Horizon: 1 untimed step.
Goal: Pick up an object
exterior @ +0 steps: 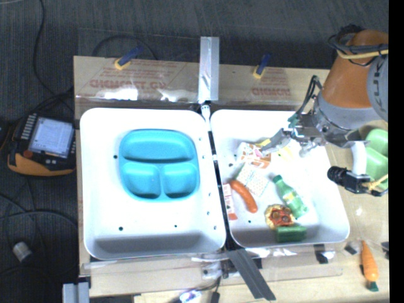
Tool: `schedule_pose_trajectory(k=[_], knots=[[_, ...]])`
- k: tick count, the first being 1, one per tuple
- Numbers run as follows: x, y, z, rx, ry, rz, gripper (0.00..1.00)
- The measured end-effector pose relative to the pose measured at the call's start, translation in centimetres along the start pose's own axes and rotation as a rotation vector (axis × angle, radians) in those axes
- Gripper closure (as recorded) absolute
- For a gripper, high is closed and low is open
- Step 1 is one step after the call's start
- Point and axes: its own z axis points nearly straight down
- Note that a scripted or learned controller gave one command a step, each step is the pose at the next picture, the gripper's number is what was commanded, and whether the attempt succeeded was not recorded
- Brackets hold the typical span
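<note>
Where the gripper (273, 142) hovers, perhaps a carton (251, 153) just beneath

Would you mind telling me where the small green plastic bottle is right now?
The small green plastic bottle lies tilted in the right white bin, right of the orange toy hot dog and just above the round pizza-like toy.

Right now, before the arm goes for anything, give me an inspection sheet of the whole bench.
Surface: bench bearing two white bins side by side, left bin and right bin.
Job's things: in the right bin, a hot dog, green bottle, snack packet, white card, pizza slice, green block.
Clutter: blue divided tray in the left bin.
Grippers: pincer over the right bin's upper part; finger state cannot be told.
Cables: black cables on the floor at left.
Surroundings: handheld pendant on the carpet; carrot at lower right.
</note>
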Motion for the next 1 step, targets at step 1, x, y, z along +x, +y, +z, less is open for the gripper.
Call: schedule_pose_trajectory(k=[1], knots=[[-4.36,-0.94,11.33,-0.02,-0.005,0.074,0.0]])
